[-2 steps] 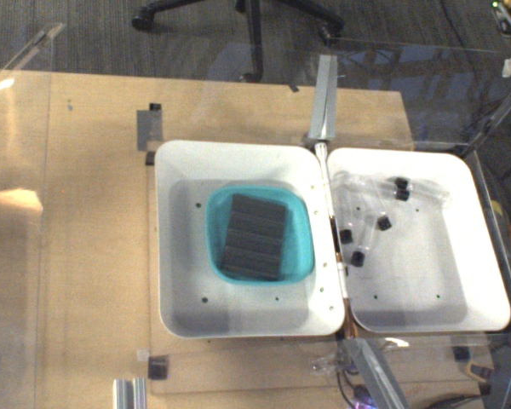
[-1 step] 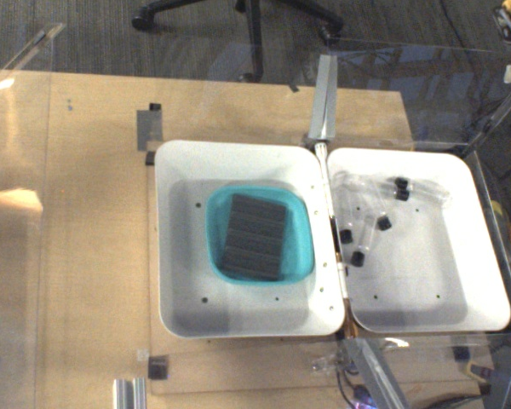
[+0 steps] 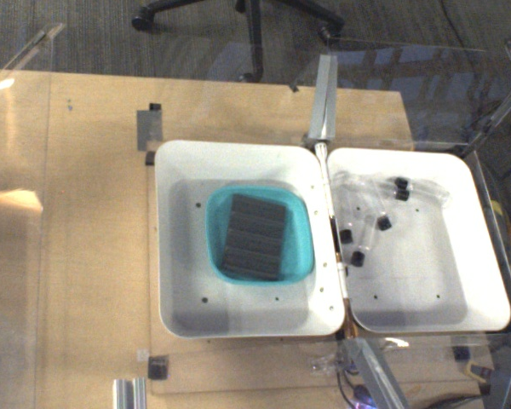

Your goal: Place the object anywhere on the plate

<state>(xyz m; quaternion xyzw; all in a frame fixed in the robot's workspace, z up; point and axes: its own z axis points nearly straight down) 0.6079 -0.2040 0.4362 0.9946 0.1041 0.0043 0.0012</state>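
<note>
One dark ridged block (image 3: 255,238) is lying on one teal plate (image 3: 216,228) in the left bin (image 3: 179,177); several clear tubes (image 3: 368,216) are sitting in the right bin (image 3: 460,262).

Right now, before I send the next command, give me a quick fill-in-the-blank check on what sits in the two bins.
1. The dark ribbed block lies on the ____ plate.
2. That plate sits in the ____ white bin.
3. The clear plastic pieces with black caps lie in the ____ white bin.

Missing words: teal; left; right
</note>
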